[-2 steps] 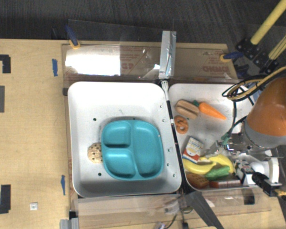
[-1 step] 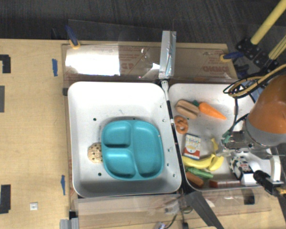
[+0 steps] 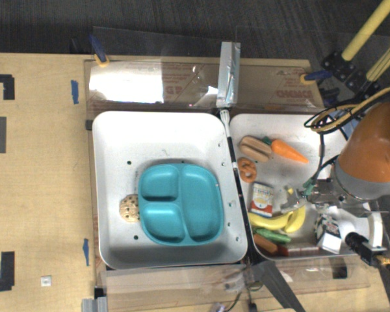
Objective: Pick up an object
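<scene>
The right bin (image 3: 299,123) has a small pile of toy food along its left and lower side. The banana (image 3: 283,221) lies near the bin's lower edge, curved, with something green (image 3: 273,233) tucked just under it and a reddish-brown sausage-looking piece (image 3: 265,244) below that, right at the lower wall. Just above the banana is a small carton (image 3: 262,199) with a red and white label, touching or almost touching it. Further up there's an orange ring-shaped thing (image 3: 247,169), a hot dog in a bun (image 3: 255,147), and a carrot (image 3: 289,151) lying next to the bun, tip pointing right.

The gripper (image 3: 299,197) sits just right of the carton and right above the banana's upper end, very near both, maybe touching. Honestly it's too cluttered there to make out how the gripper is set or if it's got anything. The arm (image 3: 370,158) comes in from the right, orange band over the bin's right side.

Left bin (image 3: 117,135) has a teal divided plate (image 3: 180,202) in the middle, with a cookie (image 3: 129,208) touching its left edge.
</scene>
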Robot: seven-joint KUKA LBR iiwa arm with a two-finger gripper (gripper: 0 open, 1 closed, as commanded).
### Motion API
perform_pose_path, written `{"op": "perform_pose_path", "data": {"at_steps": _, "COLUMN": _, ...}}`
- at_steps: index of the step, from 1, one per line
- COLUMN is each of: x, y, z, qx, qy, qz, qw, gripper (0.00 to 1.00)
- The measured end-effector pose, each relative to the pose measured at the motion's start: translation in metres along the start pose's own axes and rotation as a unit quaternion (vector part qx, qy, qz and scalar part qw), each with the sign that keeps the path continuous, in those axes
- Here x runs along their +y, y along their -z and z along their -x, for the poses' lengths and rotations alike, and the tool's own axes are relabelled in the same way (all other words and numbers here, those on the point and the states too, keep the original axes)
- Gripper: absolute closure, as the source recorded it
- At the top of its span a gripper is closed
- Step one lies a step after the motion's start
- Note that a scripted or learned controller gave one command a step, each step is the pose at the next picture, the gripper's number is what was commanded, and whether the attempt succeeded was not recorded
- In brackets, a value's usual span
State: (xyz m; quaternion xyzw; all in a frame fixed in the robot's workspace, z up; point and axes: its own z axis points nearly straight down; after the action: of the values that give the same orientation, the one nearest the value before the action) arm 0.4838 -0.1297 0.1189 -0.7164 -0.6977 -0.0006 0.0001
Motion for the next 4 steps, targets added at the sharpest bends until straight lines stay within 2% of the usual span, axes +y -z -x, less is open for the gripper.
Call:
{"op": "perform_pose_path", "data": {"at_steps": 1, "x": 0.044, "y": -0.032, "z": 0.003, "qx": -0.001, "qy": -0.049, "qz": 0.001, "qw": 0.9988, "gripper": 0.00}}
{"op": "perform_pose_path", "data": {"at_steps": 2, "x": 0.046, "y": -0.020, "z": 0.003, "qx": -0.001, "qy": -0.049, "qz": 0.004, "qw": 0.9988, "gripper": 1.00}}
{"op": "perform_pose_path", "data": {"at_steps": 3, "x": 0.035, "y": 0.164, "z": -0.069, "qx": 0.000, "qy": 0.013, "qz": 0.005, "qw": 0.9999, "gripper": 1.00}}
{"op": "perform_pose_path", "data": {"at_steps": 4, "x": 0.033, "y": 0.160, "z": -0.067, "qx": -0.001, "qy": 0.012, "qz": 0.000, "qw": 0.9999, "gripper": 0.00}}
